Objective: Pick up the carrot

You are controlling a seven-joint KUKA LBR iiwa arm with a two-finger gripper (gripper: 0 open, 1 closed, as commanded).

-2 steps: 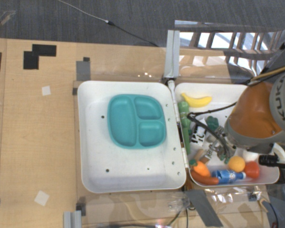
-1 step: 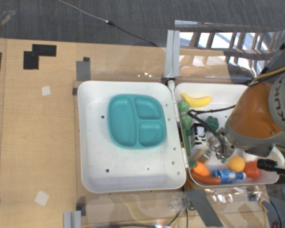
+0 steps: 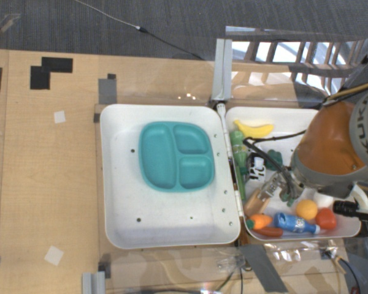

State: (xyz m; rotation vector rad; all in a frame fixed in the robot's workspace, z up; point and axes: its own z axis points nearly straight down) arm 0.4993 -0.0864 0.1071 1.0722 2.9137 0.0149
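Carrot (image 3: 260,221): near-left corner of right bin (image 3: 294,116), touching red pepper (image 3: 269,231) and blue bottle (image 3: 296,223); gripper (image 3: 276,187) just above, jaw state indeterminable; descend squarely, avoiding neighbours.

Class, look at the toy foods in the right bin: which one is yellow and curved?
The banana, lying at the bin's far edge near the green item. The other yellowish piece, the round fruit, is ball-shaped and sits by the gripper.

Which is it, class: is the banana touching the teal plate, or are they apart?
Apart. The camera view shows the banana in the right bin, while the teal plate sits in the left bin, with the bin walls between them.
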